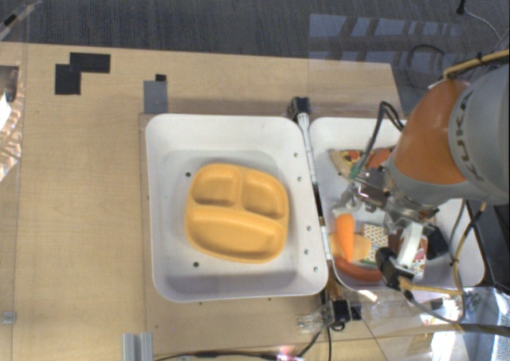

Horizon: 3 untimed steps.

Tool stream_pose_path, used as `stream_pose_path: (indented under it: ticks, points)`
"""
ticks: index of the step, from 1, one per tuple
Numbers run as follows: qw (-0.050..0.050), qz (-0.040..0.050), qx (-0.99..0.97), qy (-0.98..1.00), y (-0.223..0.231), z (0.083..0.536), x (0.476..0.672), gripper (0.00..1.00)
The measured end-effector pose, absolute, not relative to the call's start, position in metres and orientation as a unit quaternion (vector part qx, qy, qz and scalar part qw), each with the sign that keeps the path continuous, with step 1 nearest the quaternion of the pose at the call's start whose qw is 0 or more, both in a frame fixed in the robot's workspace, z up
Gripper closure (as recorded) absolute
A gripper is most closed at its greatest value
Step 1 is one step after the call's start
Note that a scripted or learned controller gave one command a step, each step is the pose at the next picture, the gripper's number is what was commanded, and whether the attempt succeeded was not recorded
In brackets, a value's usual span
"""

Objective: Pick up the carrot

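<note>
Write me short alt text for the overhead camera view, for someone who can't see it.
A grey and orange robot arm reaches from the right over the right white bin, where a carrot lies among other toy food. The left white bin holds a yellow divided plate.

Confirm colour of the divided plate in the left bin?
Yellow-orange, plain, no pattern: the three-compartment plastic plate in the left white bin, seen in the camera view.

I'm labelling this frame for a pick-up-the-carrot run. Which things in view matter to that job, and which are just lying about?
Belongs to the job:
carrot, in the right bin
gripper, over that bin

Just lying about:
yellow divided plate in the left bin
pizza slice
red item below the carrot
</note>
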State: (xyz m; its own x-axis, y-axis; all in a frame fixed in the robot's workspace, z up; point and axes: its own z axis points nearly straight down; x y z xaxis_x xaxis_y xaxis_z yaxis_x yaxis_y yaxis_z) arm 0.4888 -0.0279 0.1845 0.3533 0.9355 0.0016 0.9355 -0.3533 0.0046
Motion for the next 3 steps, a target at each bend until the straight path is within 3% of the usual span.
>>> stream_pose_path:
  ticks: [1,2,3]
  points:
    - [0.003,0.0048,0.844,0.536,-0.097,0.09,0.491,0.0]
    - [0.005,0.0061,0.843,0.538,-0.096,0.1,0.493,1.0]
    - [0.0,0.0026,0.9,0.436,-0.033,0.185,0.489,1.0]
